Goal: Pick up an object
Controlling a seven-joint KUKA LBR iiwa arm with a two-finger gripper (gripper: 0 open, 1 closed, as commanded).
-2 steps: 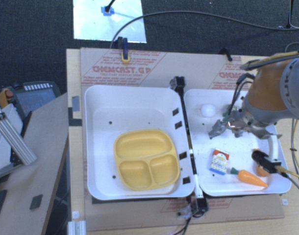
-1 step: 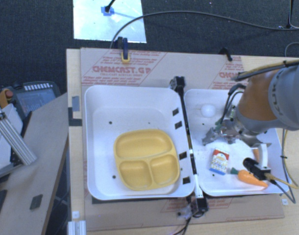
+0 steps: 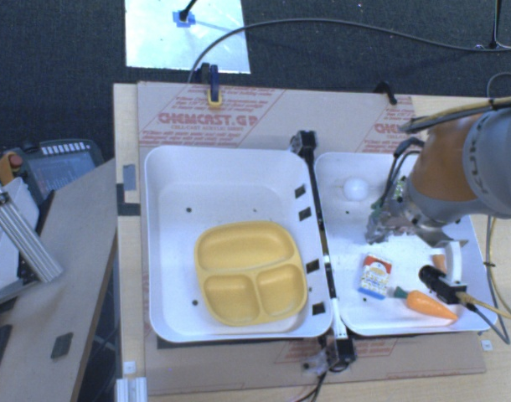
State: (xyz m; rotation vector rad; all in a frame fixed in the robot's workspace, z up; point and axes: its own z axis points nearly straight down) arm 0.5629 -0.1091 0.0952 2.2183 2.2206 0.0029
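**Hanging low in the right bin, grip unreadable**

Arm (image 3: 456, 170) reaches in from the view's right and bends down into the right bin (image 3: 348, 249). Jaws sit close to the bin floor, roughly mid-bin. From this slant they are a dark tangle of metal and cable, so I cannot tell how far apart they stand or whether they have hold of anything.

Objects, placed from the jaws:
- White ball (image 3: 356, 188): near, just beyond the jaws toward the far wall and a little to the view's left. Apart from them, resting on the bin floor.
- Small box (image 3: 375, 276), red, white and blue: near, on the near-edge side of the jaws, almost straight below them in the view. Lying flat, not touching them.
- Carrot (image 3: 430, 306), orange with a green stub: farther out past the box, toward the near right corner. Lying on its side, stub end pointing at the box.
- Yellow plate (image 3: 239, 254) with three sections: well apart, off to the view's left in the left bin (image 3: 172, 224), across the divider.

Both bins sit side by side on the table (image 3: 322, 111).
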